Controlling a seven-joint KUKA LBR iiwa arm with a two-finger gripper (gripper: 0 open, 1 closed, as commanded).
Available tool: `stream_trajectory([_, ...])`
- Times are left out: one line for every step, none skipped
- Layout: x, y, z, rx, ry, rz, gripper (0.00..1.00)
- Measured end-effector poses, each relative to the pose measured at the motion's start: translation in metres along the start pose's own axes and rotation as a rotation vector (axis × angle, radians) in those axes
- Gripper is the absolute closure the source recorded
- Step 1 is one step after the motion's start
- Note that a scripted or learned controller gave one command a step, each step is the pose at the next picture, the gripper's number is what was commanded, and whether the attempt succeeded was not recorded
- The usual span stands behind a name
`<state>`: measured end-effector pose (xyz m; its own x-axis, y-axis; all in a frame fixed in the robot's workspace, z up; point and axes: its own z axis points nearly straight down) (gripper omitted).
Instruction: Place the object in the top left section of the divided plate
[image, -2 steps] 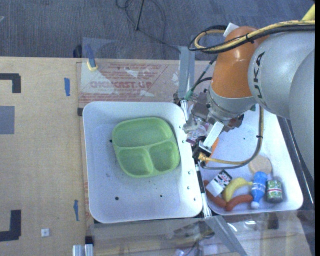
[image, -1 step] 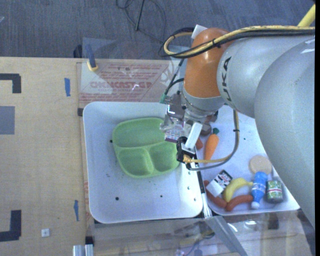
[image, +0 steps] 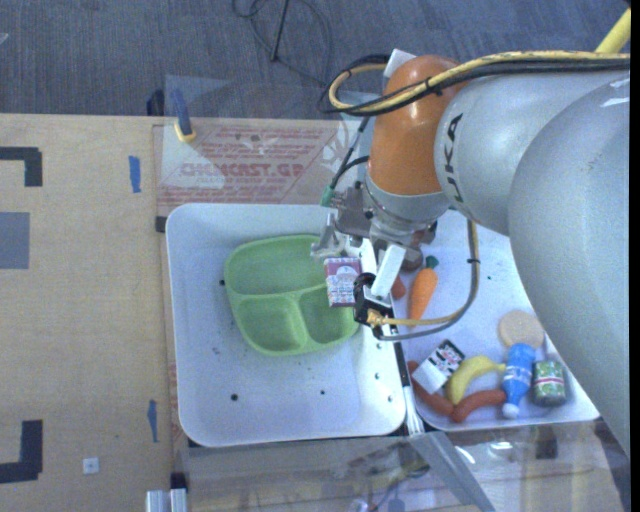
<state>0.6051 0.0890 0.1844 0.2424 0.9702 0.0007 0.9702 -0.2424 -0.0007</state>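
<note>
The green divided plate (image: 285, 295) lies in the left white bin (image: 200, 330) on the table (image: 80, 300), with a cardboard sheet (image: 245, 165) behind the bin whose faded red print cannot be read. At the plate's right rim, just over its edge, a small carton (image: 342, 281) with a pink and white label hangs upright; its lettering is too small to read. The claw (image: 352, 272) sits right at the carton, and the carton seems pinched by it, though the fingers are mostly hidden under the wrist. The orange band (image: 415, 125) and grey arm cover the bins' far corners. Right of the plate, in the other bin, lie a carrot (image: 422, 293), a black and white packet (image: 438, 365), a banana (image: 472, 376), sausages (image: 462, 404), a blue bottle (image: 517, 377) and a green can (image: 549, 382)
</note>
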Motion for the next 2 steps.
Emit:
stream_trajectory([-0.051,-0.025,-0.006,0.002,0.0,-0.146,0.0])
stream_trajectory([-0.097,-0.077,0.0,0.002,0.0,-0.217,0.0])
